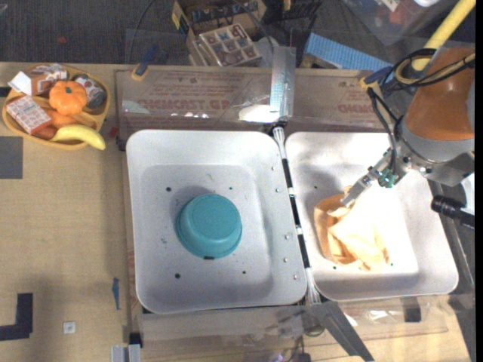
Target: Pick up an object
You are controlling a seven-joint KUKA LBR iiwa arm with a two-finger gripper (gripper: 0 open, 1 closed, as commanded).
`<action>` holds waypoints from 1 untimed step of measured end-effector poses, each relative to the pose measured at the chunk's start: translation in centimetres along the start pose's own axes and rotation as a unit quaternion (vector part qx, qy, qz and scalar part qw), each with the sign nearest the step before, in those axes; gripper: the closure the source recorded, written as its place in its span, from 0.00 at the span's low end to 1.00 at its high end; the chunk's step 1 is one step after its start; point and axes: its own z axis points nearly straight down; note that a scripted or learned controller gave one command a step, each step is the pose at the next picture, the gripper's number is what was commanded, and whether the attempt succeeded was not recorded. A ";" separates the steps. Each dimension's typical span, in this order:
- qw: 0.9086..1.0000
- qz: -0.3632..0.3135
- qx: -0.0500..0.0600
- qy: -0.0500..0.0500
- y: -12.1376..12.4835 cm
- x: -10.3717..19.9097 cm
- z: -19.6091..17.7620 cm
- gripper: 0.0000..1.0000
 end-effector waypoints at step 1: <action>1.000 0.018 -0.002 -0.002 1.0 2.7 7.2 0.00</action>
